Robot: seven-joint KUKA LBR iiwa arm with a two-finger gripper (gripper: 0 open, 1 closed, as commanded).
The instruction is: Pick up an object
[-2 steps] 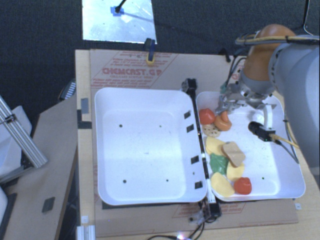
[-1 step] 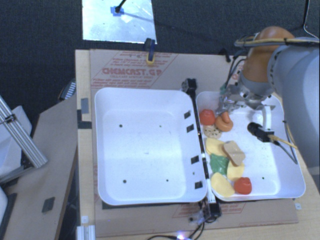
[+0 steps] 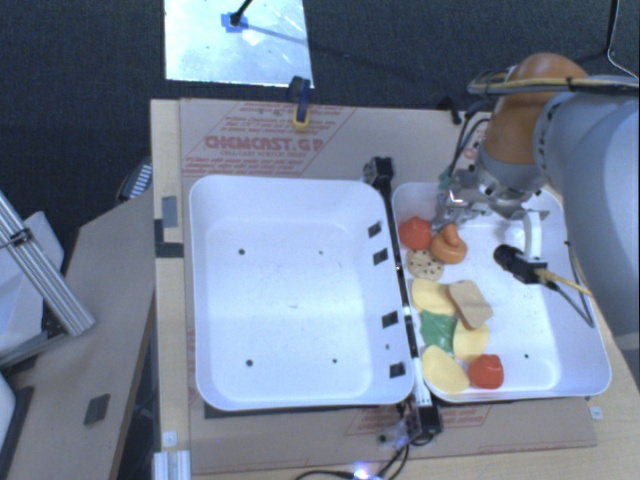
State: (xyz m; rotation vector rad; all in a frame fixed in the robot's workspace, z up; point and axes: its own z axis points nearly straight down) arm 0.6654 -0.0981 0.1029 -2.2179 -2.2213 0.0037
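Nothing looks picked up yet. The gripper (image 3: 452,208) hangs low over the far end of the right bin (image 3: 560,363), just above an orange toy (image 3: 449,247); its grip I cannot tell.

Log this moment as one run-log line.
arm: over right bin | gripper: above orange toy | grasp: not visible | left bin: bare | status: no pick yet

Two glossy white plastic bins (image 3: 290,298) sit on a tan cardboard sheet printed with red lettering (image 3: 265,140). The right bin's toy foods are red (image 3: 486,371), orange (image 3: 449,247), yellow (image 3: 445,370), green (image 3: 436,330) and a speckled tan cookie (image 3: 425,264).
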